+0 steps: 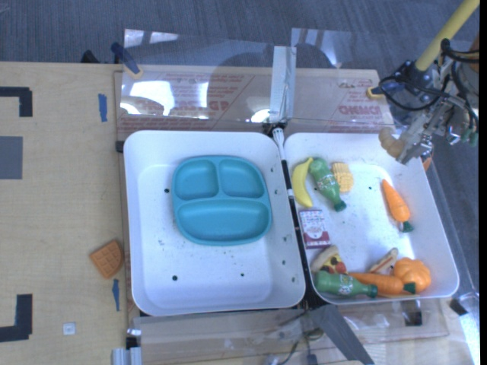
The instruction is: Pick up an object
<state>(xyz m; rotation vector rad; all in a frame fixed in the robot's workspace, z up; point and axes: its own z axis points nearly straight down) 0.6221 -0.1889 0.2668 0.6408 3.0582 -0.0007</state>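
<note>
Listing by size:
Right bin (445,238): toy food is held here, including carrot (396,202) near the far-right wall.
Gripper (411,144): poised over the far-right corner; grip state cannot be told.
Risk: wall could be struck, carrot missed.

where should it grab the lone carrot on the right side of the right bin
Probably across the thick orange middle of the carrot, coming straight down from above. It lies flat and apart from the other toys, long axis running up and down the view, green tip at the near end. So the pincer, now above the bin's far right corner, should close left to right across its width.
</note>
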